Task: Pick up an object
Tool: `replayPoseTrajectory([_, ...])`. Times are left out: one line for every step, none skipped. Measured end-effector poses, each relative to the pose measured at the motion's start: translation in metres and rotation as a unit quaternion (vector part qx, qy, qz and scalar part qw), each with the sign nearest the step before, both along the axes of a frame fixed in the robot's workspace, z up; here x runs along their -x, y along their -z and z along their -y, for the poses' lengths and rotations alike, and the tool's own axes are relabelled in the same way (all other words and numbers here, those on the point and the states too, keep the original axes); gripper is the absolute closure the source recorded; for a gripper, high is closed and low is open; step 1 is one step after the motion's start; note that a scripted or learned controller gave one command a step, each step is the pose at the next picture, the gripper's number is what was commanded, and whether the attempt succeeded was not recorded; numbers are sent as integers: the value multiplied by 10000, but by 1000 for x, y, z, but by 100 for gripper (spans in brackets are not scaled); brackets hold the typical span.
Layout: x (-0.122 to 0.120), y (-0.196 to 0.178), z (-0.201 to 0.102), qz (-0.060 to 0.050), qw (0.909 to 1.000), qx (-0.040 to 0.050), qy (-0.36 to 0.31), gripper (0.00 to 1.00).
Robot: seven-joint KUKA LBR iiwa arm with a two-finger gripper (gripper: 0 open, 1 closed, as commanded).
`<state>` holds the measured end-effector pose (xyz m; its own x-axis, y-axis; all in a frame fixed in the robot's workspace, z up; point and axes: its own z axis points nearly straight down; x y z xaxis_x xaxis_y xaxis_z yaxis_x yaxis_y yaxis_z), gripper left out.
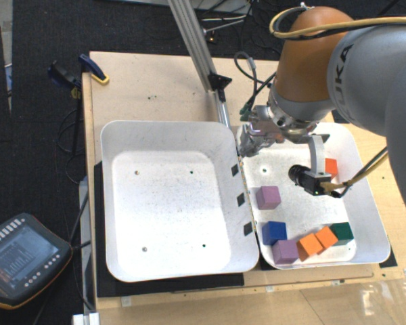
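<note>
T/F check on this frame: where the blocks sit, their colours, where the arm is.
1. All blocks lie in the right bin. True.
2. A blue block sits in the left bin. False: it lies in the right bin, beside a purple block.
3. Two purple blocks are there. True: the second one lies further up.
4. The green block lies apart from every other block. False: it touches an orange block.
5. The arm hangs above the left bin. False: above the right bin's upper end.
</note>
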<state>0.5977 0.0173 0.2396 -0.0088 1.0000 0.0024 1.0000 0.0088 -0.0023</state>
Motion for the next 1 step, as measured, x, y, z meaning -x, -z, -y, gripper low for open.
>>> replayPoseTrajectory([23, -8, -53, 5, 10000, -2, -2, 100])
